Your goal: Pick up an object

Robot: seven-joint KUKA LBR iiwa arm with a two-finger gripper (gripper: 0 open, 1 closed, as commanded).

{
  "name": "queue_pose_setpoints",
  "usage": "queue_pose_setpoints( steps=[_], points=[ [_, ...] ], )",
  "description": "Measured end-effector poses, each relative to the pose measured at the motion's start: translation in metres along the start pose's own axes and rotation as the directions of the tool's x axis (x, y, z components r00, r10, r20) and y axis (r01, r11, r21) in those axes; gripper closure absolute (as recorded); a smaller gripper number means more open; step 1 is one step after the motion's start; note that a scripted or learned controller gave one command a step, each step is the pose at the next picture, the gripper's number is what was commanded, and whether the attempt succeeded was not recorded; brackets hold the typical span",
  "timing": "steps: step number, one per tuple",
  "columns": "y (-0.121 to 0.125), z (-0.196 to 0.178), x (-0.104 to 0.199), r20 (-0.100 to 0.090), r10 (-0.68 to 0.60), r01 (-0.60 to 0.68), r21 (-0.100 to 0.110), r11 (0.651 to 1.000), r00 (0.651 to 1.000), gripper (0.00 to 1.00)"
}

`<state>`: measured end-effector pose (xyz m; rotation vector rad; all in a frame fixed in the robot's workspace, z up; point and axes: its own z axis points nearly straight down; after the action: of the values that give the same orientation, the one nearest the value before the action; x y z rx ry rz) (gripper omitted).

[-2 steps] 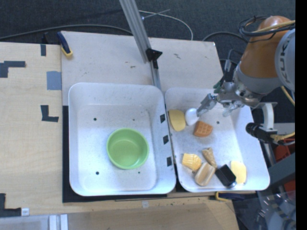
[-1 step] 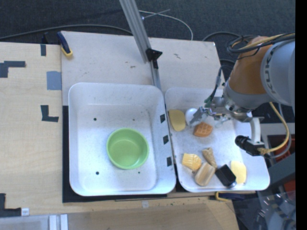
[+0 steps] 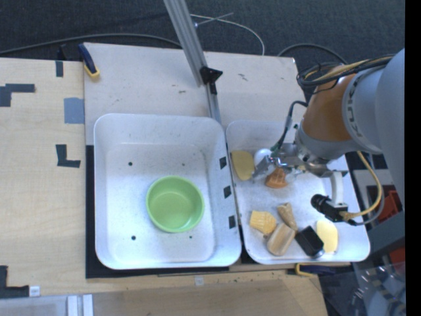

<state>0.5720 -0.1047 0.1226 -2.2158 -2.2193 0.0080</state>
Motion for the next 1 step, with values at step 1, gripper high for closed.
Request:
queue_pose_setpoints(
  steps=[1],
  points=[
    [0.0009,-0.0127,0.0005,-0.001,-0.001,0.001,-0.003,1.000,1.000,1.00]
  ],
)
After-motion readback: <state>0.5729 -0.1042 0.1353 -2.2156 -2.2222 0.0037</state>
